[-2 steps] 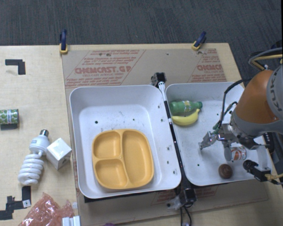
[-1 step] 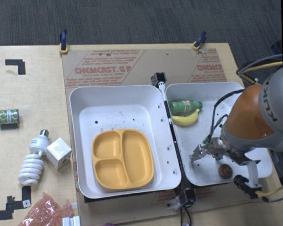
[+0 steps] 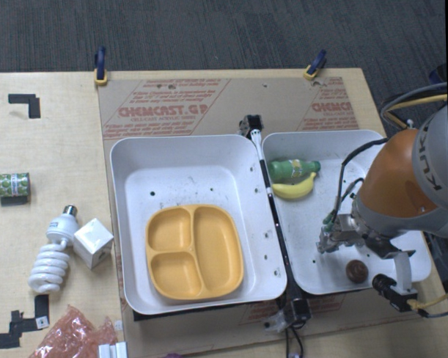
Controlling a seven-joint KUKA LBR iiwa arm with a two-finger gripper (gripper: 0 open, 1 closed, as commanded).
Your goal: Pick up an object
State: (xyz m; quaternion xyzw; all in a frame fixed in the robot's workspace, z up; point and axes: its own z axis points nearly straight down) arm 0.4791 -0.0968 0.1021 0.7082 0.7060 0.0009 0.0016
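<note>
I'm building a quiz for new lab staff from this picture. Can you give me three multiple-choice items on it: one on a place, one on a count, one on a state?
1. Where does the banana lie?
A. In the left bin
B. In the right bin, by its far wall
C. On the bench beside the light bulb

2. How many compartments does the yellow tray have?
A. Two
B. Three
C. Five

3. How does the green bottle rest?
A. On its side
B. Upright
C. Inside the yellow tray

Answers:
1. B, since the banana sits just below the green bottle at the far end of the right bin.
2. B, since the tray shows two smaller sections on its left and one long section on its right.
3. A, since the bottle's length runs flat along the bin floor.
</note>
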